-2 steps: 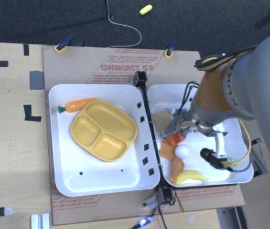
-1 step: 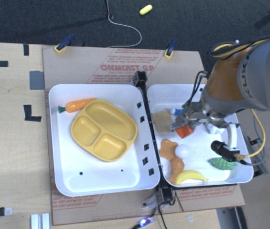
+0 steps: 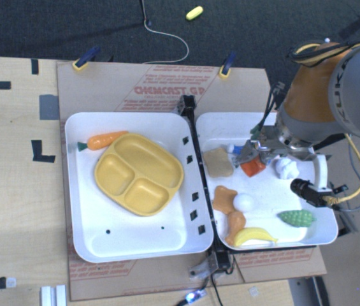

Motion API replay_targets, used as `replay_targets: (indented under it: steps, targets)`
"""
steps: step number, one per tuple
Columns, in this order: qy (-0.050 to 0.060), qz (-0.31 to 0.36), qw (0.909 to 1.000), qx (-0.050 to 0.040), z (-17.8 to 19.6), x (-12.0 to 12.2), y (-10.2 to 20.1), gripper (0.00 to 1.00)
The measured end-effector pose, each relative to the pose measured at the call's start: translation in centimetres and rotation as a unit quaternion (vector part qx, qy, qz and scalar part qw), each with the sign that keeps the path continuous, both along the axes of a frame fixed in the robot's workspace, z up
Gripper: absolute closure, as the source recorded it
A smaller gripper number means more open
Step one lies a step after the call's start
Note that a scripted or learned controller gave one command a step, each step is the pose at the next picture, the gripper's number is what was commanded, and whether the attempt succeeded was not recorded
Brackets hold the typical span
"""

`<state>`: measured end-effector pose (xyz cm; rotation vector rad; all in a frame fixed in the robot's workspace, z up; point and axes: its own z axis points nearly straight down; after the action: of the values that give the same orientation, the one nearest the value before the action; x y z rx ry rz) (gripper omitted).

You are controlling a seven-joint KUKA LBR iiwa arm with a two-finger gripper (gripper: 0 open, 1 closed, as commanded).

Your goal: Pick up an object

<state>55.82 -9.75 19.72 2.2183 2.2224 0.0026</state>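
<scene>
Camera view: arm (image 3: 323, 94) comes in from the right and hangs over the right bin (image 3: 320, 238), gripper (image 3: 254, 150) low at the bin's upper middle. Fingers are too small and dark to read, so can't tell if they're spread or closed, and nothing is visibly held between them.

Likely target is the orange-red piece (image 3: 253, 167), just below and touching-close to the gripper tip, w/ a blue bit (image 3: 237, 150) just left of it. Key relation: the red piece lies toward the near edge of the bin from the fingers, not squarely under them, so the tip prob needs a small shift that way before closing.

Tan block (image 3: 218, 162) sits left of that, by the divider. White knob (image 3: 286, 166) is to the right, under the wrist.

Other picks are further off: white ball (image 3: 244, 202), orange lump (image 3: 225, 199), banana (image 3: 254, 236), green piece (image 3: 296, 218) along the near side.

Left bin (image 3: 84, 234) has yellow tray (image 3: 139, 173) and carrot (image 3: 105, 140), well apart from the gripper.
</scene>
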Motion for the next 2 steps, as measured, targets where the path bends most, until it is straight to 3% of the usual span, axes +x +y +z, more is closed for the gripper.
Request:
replay_targets:
  steps: [1, 2]
  targets:
    - [0.000, 0.000, 1.0000, 0.0001, 2.9, 0.1, 0.1, 1.00]
    - [0.001, 0.003, 1.0000, 0.0008, 3.7, 2.1, 5.1, 1.00]
